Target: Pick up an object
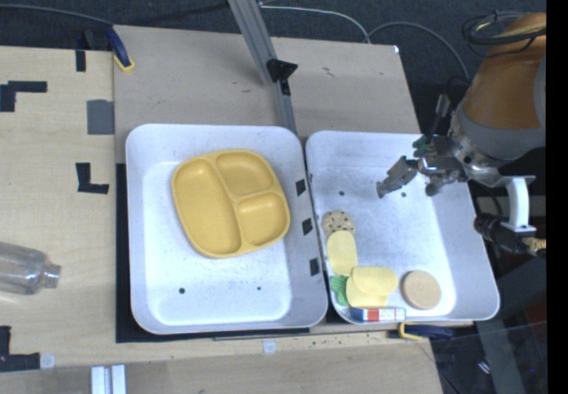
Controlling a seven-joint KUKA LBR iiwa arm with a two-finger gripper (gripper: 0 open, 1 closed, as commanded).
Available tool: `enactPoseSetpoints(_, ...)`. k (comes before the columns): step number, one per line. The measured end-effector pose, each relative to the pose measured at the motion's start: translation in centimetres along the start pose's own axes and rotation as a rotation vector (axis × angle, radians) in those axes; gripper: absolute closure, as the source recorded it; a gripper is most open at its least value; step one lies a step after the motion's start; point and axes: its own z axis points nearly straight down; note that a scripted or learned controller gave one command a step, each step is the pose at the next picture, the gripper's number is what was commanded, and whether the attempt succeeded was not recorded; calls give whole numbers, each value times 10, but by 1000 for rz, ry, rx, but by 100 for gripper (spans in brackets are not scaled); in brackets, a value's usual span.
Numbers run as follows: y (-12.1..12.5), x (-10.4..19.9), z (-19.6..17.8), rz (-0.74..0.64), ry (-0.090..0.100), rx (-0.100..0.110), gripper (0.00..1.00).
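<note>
wooden bench (pixel 53 135) under two white bins (pixel 151 206), dark carpet behind, claw (pixel 415 177) released above right bin (pixel 461 250)

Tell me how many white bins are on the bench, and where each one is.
2. The left bin holds a yellow plate. The right bin holds small food items along its near edge.

A clear bottle (pixel 25 268) lies on the table (pixel 53 206) at the left, its far end cut off by the edge. In the right bin (pixel 461 290), something green (pixel 337 287) peeks from under the yellow pieces (pixel 371 284), mostly covered. A small red-and-blue item (pixel 377 315) at the near wall is too small to name, perhaps a tube. The claw (pixel 413 177) is dark and blurred, and the arm (pixel 506 90) runs off to the right.
</note>
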Motion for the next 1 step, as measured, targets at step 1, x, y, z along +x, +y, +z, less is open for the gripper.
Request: enactPoseSetpoints(1,-47,-16,106,4,1,11,0)
